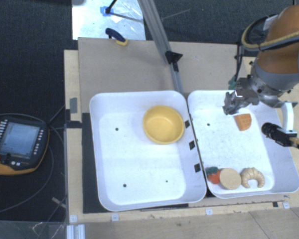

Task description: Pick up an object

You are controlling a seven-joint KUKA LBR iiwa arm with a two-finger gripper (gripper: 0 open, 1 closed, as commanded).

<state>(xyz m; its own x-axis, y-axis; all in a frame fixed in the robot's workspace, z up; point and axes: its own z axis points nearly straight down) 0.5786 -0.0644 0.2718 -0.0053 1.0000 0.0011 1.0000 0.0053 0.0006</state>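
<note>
a: gripper (232,105) status?
b: fingers unclear, cannot tell; it hovers at the right bin's (214,128) far edge, just beside a smooth orange wedge (243,121).
a: left bin (109,148)?
b: round glossy yellow bowl (163,124).

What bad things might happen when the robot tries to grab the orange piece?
The tool sits just beside the orange piece, not over it, so it may close on nothing or nudge the piece away. That piece lies in the right bin near its far wall, so a push might jam it against the wall. If the arm goes for the croissant instead, the round cracker touching it might get dragged along.
</note>
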